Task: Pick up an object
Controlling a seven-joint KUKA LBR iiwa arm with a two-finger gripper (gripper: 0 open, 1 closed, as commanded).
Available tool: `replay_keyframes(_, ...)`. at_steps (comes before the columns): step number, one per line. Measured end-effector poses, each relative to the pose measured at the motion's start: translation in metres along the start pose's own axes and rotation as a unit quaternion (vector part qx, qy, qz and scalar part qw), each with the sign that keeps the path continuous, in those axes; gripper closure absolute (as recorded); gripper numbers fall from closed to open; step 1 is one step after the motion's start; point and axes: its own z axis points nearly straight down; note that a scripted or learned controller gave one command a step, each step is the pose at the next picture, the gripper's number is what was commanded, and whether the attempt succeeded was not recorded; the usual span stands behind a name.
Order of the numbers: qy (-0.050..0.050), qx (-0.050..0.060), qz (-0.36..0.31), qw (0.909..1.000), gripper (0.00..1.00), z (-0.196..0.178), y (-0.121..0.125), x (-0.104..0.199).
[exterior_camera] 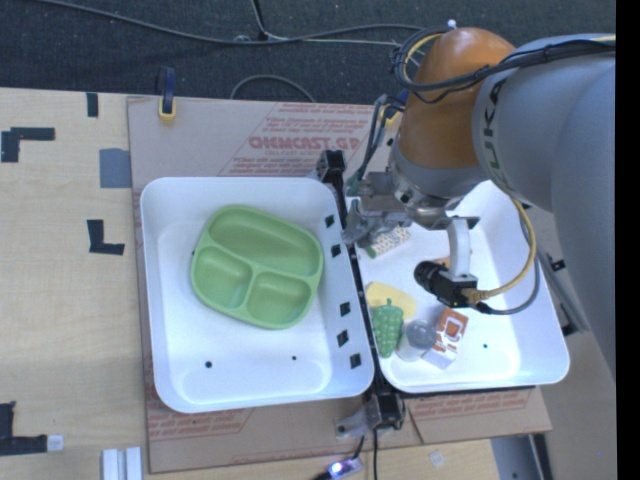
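My gripper (383, 236) hangs low over the back left part of the right bin (530, 353), close to the divider. A pale, dotted block-like object (386, 241) lies right at its tip; whether it sits between the fingers is hidden. In front of it lie a yellow flat piece (392, 297), a green ridged toy (387, 326), a small grey object (419, 336) and an orange-and-white carton (447, 335). A green three-compartment plate (257, 265) rests in the left bin (165, 298).
The grey arm with its orange band (455, 98) covers the back of the right bin. A black clip rail (345, 288) runs along the divider between the bins. Cardboard (290, 138) lies under both bins.
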Motion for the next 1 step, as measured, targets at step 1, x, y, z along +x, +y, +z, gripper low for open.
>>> replay_keyframes(1,-0.001,0.002,0.001,1.0,1.0,0.0225,0.0009,0.049)
